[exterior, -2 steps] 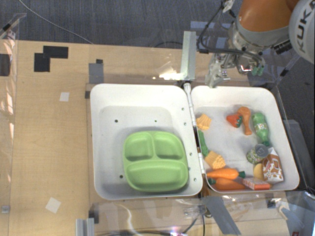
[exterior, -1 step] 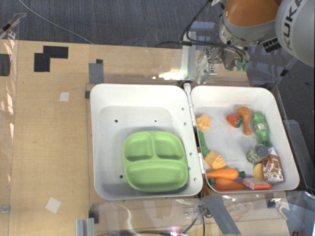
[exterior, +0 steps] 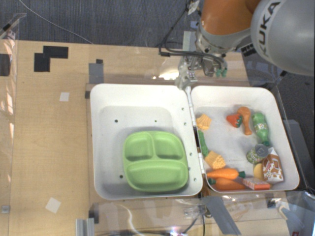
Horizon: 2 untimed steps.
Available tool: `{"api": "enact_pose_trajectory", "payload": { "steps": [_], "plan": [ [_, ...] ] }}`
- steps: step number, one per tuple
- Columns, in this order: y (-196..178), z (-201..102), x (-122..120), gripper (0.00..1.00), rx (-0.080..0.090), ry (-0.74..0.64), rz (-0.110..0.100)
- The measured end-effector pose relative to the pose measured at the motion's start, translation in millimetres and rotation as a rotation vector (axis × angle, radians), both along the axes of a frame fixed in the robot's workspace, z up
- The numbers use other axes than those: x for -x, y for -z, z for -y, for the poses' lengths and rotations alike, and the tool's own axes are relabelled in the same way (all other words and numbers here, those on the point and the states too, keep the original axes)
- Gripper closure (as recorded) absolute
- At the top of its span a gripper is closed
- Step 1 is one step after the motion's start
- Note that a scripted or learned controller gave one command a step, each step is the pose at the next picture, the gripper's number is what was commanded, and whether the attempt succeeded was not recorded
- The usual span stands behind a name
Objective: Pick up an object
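gripper [exterior: 189,77] above the bins' far edge, finger state can't tell | two white bins | left bin [exterior: 106,132]: one green tray [exterior: 155,160] | right bin [exterior: 275,107]: two carrots [exterior: 224,174], one green bottle [exterior: 260,127], mixed toy food

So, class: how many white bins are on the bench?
2. The left bin holds a green divided plate; the right bin beside it holds small toy foods.
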<state>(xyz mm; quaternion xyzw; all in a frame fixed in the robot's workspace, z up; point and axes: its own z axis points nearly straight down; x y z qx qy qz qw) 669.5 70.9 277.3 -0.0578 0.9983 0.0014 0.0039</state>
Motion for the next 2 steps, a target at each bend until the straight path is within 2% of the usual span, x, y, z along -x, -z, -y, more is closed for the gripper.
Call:
{"api": "enact_pose_trajectory", "payload": {
  "steps": [1, 2],
  "plan": [
    [5.4, -75.2, 0.1, 1.0, -0.003, 0.227, 0.002],
    [8.2, -122.3, 34.8, 1.0, -0.004, 0.295, -0.001]
  ]
}}
